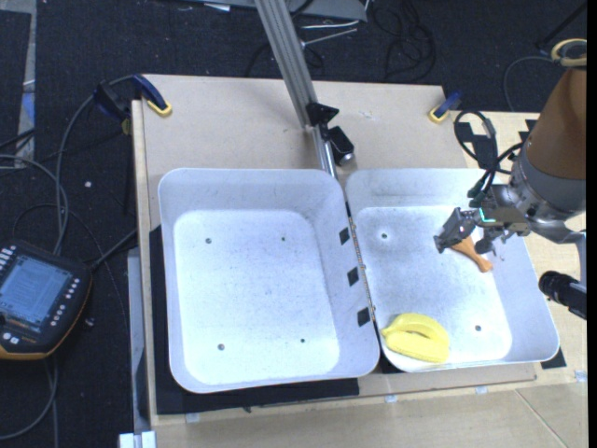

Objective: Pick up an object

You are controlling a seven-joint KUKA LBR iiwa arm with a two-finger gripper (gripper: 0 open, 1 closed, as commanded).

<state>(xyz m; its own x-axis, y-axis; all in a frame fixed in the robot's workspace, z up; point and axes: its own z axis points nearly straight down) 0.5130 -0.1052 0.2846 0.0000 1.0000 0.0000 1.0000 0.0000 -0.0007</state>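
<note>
Edges: two white bins set side by side on the desk (233,129), inner rims meeting along a centre seam with three small black clips (354,275).
Open room: wide bare floor across the left bin (177,278); in the right bin (401,194), free floor at the far-left corner and along the middle, tighter near the right wall where the arm (560,147) reaches in.
Count: bins, two; loose objects in them, two; arms, one.
Left bin contents: only faint speckling and a few small dark dots on the floor.
Right bin contents: yellow object (416,337), lumpy and folded, lying at the near rim by the near-left corner; orange object (478,258), small and slim, lying toward the right side.
Gripper (454,238): low over the right bin, just beside the orange object, seemingly touching its left end.
Fingers: dark and blurred against the orange piece; cannot tell whether spread or closed, nor whether anything sits between them.
Beyond the desk: grey handheld controller (33,297) on the dark floor at left, cables around.
</note>
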